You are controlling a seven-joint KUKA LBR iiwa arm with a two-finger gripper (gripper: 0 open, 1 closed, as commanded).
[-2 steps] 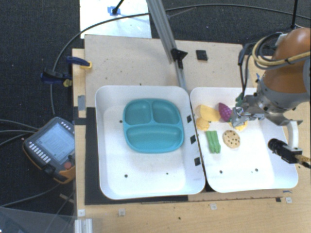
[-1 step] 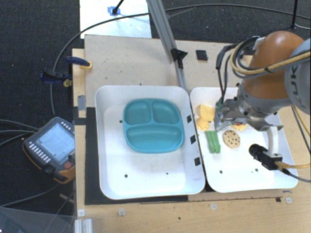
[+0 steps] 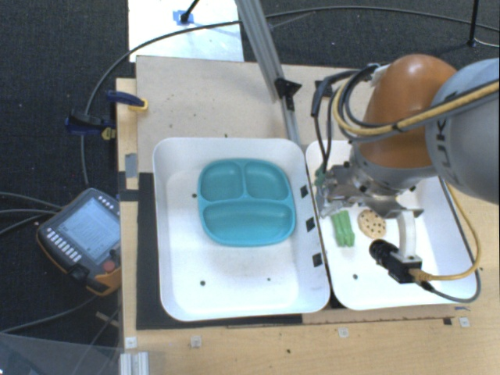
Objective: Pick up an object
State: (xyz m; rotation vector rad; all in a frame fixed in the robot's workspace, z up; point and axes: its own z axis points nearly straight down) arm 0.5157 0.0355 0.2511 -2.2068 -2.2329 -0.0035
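The gripper (image 3: 334, 198) hung low in the right bin (image 3: 453, 283); I couldn't tell its state. Just below it lay a green block (image 3: 344, 229), probably light and stiff, best pinched across its narrow sides, a round cracker-like disc (image 3: 372, 225) beside it.

The grey arm (image 3: 465, 123) reaches in from the right and hangs over the right-hand white bin (image 3: 461, 287), its orange band (image 3: 402, 112) bulging above that bin's far half. Below the band the wrist (image 3: 375, 182) points down toward the bin's left side, with yellow and black cables looping over it. The gripper (image 3: 332, 201) sits low at the bin's left edge, close to the wall it shares with the neighbouring bin, and its metal parts are too crowded together to read in detail.
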